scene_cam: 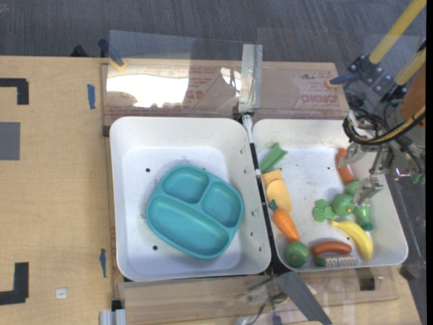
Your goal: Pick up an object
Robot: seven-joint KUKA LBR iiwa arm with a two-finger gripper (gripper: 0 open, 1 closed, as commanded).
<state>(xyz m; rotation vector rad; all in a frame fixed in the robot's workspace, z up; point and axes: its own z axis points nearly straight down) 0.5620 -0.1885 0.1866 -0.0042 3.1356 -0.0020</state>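
The right bin [392, 249] holds several toy foods. Among them are a green pea pod [272, 158], a yellow corn piece [278, 192], an orange carrot [285, 224], a green lime [295, 253], a red sausage [330, 248], a yellow banana [357, 238] and a green leafy piece [327, 211]. More green pieces [346, 204] lie beside it, and a small orange piece [345, 169] sits near the right wall. My gripper [369, 191] hangs low over the right side of this bin, just above the green pieces and right of the orange piece.
The left bin [128, 154] carries a teal divided plate [195, 210]. A raised divider edge [257, 181] separates the two bins. The arm and its cables [379, 127] crowd the right bin's far right corner. A clear plastic sheet [176, 80] lies behind the bins.
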